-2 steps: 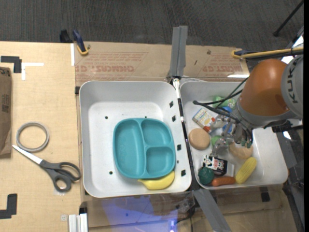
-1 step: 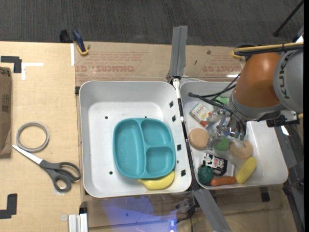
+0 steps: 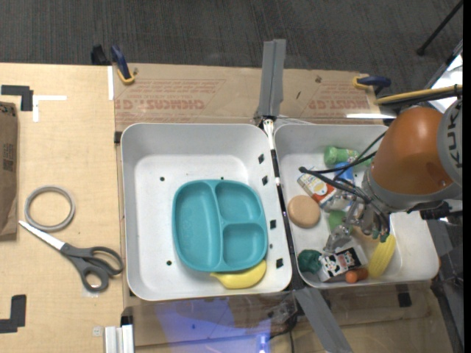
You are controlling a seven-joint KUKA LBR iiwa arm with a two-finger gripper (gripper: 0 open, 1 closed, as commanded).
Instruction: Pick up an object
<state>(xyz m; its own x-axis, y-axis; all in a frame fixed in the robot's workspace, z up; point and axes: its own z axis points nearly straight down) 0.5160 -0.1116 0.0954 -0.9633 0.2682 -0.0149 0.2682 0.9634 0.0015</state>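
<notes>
Basically the gripper (image 3: 344,235) hangs low at the right bin's (image 3: 412,274) 6 o'clock, right over the crammed toys so something's within reach, grip state impossible to tell.

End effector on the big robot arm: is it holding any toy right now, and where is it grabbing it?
It cannot be told. The metal end effector hangs low in the right shallow white bin, above a small black-and-white carton, but the view is too cluttered to show anything gripped.
</notes>
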